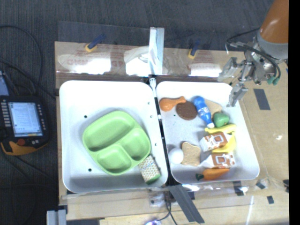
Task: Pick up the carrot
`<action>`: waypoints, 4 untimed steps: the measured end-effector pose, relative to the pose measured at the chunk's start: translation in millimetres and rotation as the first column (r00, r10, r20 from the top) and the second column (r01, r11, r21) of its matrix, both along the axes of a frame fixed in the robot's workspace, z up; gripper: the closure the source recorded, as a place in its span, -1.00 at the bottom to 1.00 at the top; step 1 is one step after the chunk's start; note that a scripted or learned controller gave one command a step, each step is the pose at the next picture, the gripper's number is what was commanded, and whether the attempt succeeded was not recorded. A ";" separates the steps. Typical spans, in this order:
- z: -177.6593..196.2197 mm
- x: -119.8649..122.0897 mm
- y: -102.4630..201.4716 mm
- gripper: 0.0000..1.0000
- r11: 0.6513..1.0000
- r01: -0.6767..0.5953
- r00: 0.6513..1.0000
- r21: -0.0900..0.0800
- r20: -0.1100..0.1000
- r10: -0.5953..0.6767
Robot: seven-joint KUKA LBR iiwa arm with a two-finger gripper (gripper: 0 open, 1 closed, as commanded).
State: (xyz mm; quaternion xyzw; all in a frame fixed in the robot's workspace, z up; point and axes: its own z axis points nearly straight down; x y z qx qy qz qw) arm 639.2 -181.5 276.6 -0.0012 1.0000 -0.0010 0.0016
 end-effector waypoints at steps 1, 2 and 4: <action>-109.9 -109.0 33.8 -1.00 0.998 0.068 0.998 0.003 -0.013 -0.067; -92.6 -124.7 130.1 -1.00 0.986 -0.168 0.986 0.003 -0.002 0.168; -185.2 -85.2 76.0 -1.00 0.956 0.293 0.956 0.004 0.014 -0.293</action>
